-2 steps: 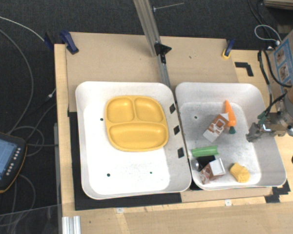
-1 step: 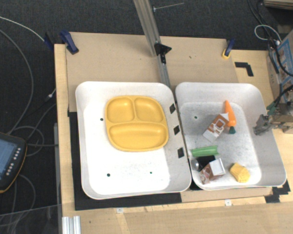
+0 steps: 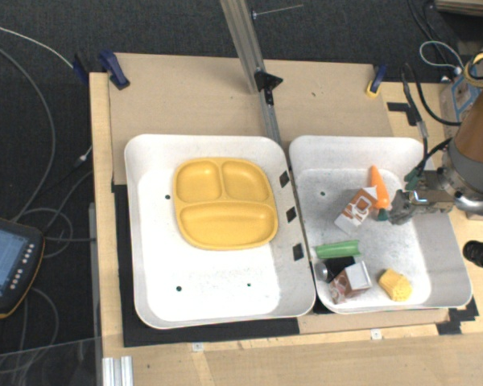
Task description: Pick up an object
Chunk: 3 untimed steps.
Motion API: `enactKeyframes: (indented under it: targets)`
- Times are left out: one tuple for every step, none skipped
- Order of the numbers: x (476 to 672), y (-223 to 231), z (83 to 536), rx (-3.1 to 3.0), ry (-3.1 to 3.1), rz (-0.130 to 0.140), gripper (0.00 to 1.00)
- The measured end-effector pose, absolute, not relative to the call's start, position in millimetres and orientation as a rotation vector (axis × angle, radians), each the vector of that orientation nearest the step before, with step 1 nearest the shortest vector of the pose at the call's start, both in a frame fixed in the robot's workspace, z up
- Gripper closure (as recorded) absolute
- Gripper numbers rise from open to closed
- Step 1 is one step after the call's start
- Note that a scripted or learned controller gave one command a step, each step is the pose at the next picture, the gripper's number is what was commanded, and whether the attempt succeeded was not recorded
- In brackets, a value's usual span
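Observation:
My gripper (image 3: 401, 209) reaches in from the right and hangs low over the right bin (image 3: 435, 252), near its right-hand side. Just left of it lies an orange carrot-shaped toy (image 3: 378, 187), and a small brown and white box (image 3: 357, 208) sits beside that. Nearer the front of the bin are a green block (image 3: 336, 249), a second brown and white box (image 3: 352, 281) and a yellow toy (image 3: 395, 285). I see nothing lifted off the bin floor.
The left bin (image 3: 153, 288) holds a yellow divided plate (image 3: 224, 202). A metal post (image 3: 249, 47) rises from the back of the bench between the bins. Cables and a tablet (image 3: 4, 268) lie off the bench on the left.

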<state>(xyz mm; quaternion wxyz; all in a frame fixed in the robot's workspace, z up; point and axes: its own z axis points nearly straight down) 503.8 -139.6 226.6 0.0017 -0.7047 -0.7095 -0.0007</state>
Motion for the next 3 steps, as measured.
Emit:
enactKeyframes:
  targets:
    - [502.4,-88.6,237.4,-2.211,-2.227,-0.004,1.0]
    - [505.8,-35.9,247.2,-2.212,-2.23,-0.006,1.0]
    - [501.6,28.1,247.0,-2.209,-2.229,-0.003,1.0]
